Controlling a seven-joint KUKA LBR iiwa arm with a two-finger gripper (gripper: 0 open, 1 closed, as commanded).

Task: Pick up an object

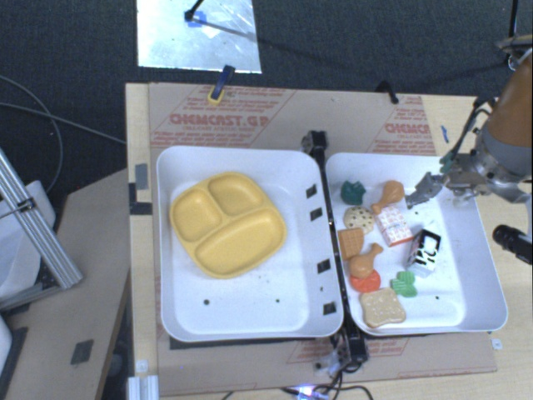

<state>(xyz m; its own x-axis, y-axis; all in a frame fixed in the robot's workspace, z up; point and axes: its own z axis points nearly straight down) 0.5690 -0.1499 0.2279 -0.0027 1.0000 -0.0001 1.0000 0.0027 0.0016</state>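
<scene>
Ana: Toy food lay in a heap in the shallow white right bin [479,248]. Nothing was picked up yet.

Ben: Which one was closest to the grey two-finger gripper [423,188]?

Ana: The tan plastic drumstick [389,196], just beside it, lying flat. The gripper held nothing. I could not tell how wide it was.

Ben: So the grabbing and lifting were all left.

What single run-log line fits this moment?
arm: above right bin | gripper: near drumstick, holding nothing seen | yellow tray: left bin
</scene>
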